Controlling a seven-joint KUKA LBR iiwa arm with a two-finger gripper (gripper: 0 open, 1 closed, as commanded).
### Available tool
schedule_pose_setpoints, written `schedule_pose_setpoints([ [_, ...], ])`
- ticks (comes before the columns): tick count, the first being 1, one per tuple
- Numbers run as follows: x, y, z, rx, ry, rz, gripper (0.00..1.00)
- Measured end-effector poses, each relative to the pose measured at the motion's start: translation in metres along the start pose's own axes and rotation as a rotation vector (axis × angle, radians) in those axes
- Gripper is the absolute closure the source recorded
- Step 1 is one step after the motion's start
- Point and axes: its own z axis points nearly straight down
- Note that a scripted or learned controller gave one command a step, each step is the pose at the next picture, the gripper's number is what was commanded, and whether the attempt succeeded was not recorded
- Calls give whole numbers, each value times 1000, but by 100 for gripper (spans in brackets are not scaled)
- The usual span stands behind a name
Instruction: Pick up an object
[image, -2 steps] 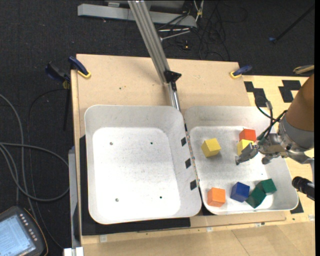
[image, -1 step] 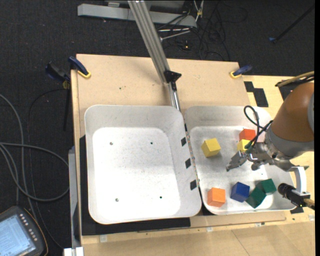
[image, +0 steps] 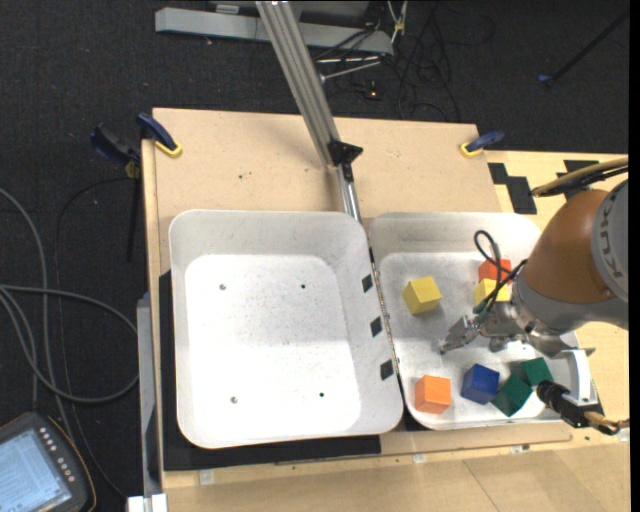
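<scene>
Arm (image: 575, 275) was a fat rounded body, orange-brown band on top shading into grey casing below, with part of a dark letter marking near its right side. A thin black cable (image: 490, 250) looped out on the side of the band facing the yellow cube (image: 422, 295); below that loop, the wrist narrowed into metallic grey gripper (image: 452, 341) hardware with slim pointed parts, also on the cube's side. Small green and yellow wiring bits (image: 489, 305) showed where the gripper met the grey casing.
</scene>
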Motion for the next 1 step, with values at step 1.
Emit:
schedule_pose_setpoints([
  [1, 0, 1, -12, -3, 0, 0, 100],
])
